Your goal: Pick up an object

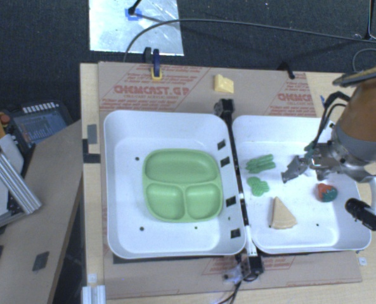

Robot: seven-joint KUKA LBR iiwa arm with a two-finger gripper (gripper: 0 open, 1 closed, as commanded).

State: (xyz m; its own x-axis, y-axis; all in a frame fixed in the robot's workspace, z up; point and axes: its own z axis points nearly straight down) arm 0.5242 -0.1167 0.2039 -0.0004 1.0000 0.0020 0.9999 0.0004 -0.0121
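Camera view: jaws (293, 170) hover right of green pods (260, 164), apart.

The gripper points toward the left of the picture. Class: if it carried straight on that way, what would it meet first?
Probably the green toy pieces: they lie just beyond the gripper in the right bin. Its height above them is unclear.

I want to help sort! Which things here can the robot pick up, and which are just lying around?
For the job:
gripper
green beans
green leaf piece
tan wedge
red and teal toy
right bin

Just lying about:
green divided plate
left bin
yellow block
yellow clamp
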